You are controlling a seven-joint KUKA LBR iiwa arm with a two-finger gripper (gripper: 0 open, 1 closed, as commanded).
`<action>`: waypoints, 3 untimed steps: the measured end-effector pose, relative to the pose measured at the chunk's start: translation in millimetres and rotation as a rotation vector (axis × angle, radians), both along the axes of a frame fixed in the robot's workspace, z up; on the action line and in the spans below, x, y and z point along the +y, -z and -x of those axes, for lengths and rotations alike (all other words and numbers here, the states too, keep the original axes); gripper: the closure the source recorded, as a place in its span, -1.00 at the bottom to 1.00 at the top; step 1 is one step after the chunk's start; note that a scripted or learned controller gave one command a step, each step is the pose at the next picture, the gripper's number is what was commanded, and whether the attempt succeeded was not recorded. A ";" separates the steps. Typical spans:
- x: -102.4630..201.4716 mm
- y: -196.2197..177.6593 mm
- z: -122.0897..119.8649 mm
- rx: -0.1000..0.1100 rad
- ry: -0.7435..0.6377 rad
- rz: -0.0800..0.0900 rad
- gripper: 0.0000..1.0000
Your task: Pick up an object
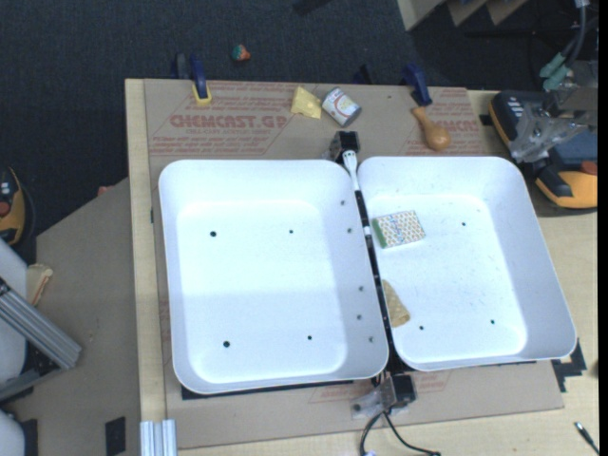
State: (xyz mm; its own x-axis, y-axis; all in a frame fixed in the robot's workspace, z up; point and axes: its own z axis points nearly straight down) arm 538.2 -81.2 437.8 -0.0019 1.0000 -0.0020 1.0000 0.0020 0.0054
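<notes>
1. Camera view: the gripper (540,133) seems to be the grey metal piece off the right bin's (532,255) far right corner, above the bench. I cannot tell whether it is wide or narrow, and nothing shows in its hold.
2. A speckled flat packet (398,228) lies in the right bin near the divider, well apart from the gripper, lower and to the left of it.
3. A tan crumpled scrap (395,305) lies nearer the camera, touching the same divider side.
4. The left bin (180,255) sits beside the right one on a brown board (237,120). The board bears a yellow wedge (306,103), a small white box (340,106) and two blue clamps (199,76). Dark carpet (95,27) lies beyond.
5. The packet's long axis runs roughly left to right, tilted slightly upward at its right end, with a green edge at the left.
</notes>
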 end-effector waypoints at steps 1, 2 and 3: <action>-18.8 -100.3 53.8 -0.008 0.004 0.000 1.00; -147.3 -61.4 59.5 0.007 0.009 0.000 1.00; -51.1 -61.5 58.3 0.006 -0.008 -0.004 1.00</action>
